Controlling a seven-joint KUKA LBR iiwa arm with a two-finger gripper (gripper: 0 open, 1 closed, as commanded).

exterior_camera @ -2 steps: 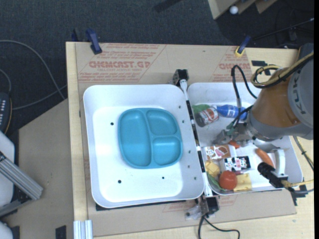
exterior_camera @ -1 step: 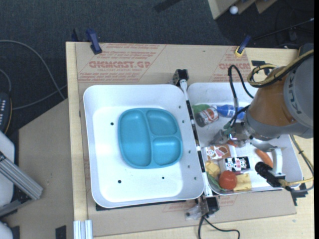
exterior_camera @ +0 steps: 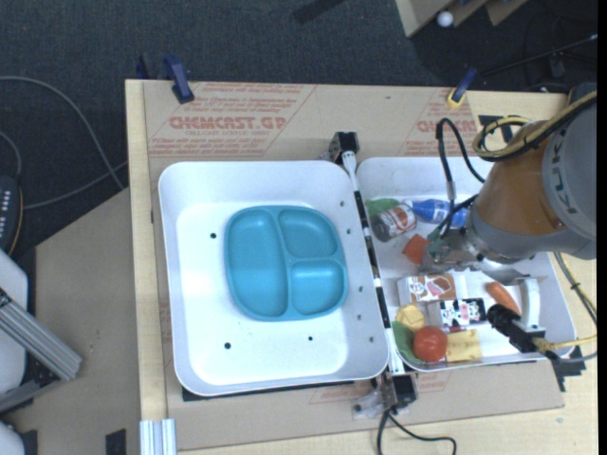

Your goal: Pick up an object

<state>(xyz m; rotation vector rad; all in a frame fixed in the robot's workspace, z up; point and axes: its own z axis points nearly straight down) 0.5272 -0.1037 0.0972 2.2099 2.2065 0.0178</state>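
The right bin (exterior_camera: 398, 173) holds a jumble of small items: a can with a red label (exterior_camera: 392, 221), a blue and white bottle (exterior_camera: 432, 209), a small orange-red block (exterior_camera: 415, 248), a printed card (exterior_camera: 438, 287), a black patterned packet (exterior_camera: 462, 313), a red tomato (exterior_camera: 430, 343), yellow pieces (exterior_camera: 463, 349) and an orange carrot-like piece (exterior_camera: 503, 297). My gripper (exterior_camera: 444, 251) reaches down from the grey and orange arm (exterior_camera: 531, 202) into the middle of this bin, just right of the orange-red block and above the card.
The left bin (exterior_camera: 190, 254) holds a teal divided plate (exterior_camera: 285, 260). A black clamp (exterior_camera: 343, 145) sits at the top of the wall between the bins. Cables (exterior_camera: 493, 136) loop over the arm at the upper right. Cardboard (exterior_camera: 237, 121) covers the bench around the bins.
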